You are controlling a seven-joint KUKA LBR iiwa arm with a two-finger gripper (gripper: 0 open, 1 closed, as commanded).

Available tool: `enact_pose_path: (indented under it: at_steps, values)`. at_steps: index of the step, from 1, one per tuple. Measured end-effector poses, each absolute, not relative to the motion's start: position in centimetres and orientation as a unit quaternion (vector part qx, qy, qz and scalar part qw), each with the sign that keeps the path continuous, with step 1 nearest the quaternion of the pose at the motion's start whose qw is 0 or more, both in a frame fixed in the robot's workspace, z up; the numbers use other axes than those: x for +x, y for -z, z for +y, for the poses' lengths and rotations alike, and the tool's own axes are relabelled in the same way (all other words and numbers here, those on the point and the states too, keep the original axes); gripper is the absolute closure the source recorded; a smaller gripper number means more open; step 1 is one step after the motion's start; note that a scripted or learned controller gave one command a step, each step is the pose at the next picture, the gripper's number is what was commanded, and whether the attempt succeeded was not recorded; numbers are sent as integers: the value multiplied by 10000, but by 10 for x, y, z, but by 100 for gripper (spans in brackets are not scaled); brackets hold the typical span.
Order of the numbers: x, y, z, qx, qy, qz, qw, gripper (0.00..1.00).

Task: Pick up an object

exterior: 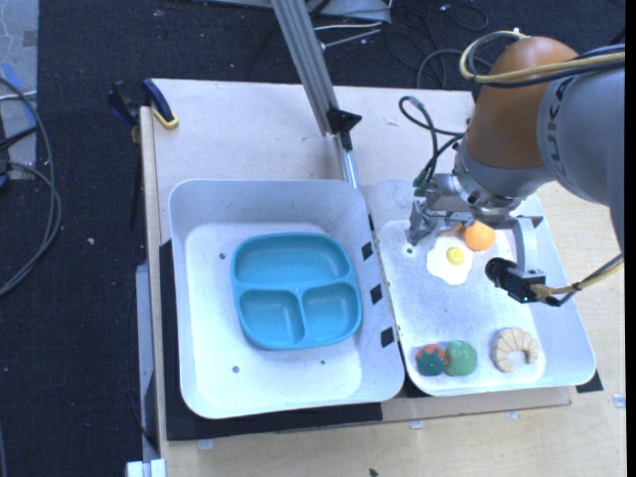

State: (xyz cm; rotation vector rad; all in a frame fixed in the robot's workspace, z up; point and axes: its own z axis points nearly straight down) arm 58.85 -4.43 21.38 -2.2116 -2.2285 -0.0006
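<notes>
Gripper (427, 225) low in right bin (571, 341), near egg (449, 262) and orange (479, 237), poised for a pick; finger state unclear, no hold visible.

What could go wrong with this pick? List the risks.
1. The gripper hangs by the fried egg and the orange ball, which sit close together; a descent may nudge one instead of grasping it.
2. The egg lies flat on the right bin, so the fingers may slide over it.
</notes>
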Motion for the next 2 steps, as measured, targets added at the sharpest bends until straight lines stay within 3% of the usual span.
enact_pose_path:
  at_steps: [2]
  values:
    - [564,-238,62,-7044,4,-7098,3,100]
